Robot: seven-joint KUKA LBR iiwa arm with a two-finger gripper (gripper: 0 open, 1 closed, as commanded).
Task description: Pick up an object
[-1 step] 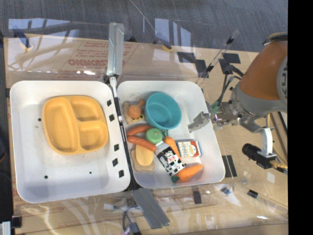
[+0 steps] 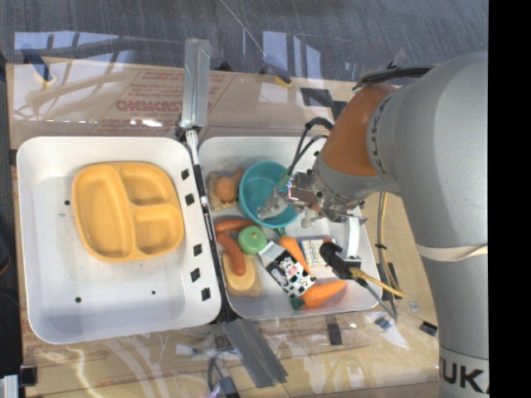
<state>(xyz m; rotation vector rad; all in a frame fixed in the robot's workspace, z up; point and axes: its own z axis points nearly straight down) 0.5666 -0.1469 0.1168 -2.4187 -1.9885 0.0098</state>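
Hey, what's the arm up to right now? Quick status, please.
Gripper low in the right bin, at the teal bowl's rim. Nothing seen held. Carrots, milk carton and other toys crowd close.

1. Mounted above the bench (image 2: pixel 99 106), looking down at a slant.
2. Faces both white bins: left bin (image 2: pixel 41 247) and right bin (image 2: pixel 249 305), side by side, mid-frame.
3. Set back enough to take in both bins whole, plus a strip of dark floor (image 2: pixel 99 7) along the top.
4. Near enough for the arm (image 2: pixel 431 139) (entering from the right) to loom large over the right bin's far side.
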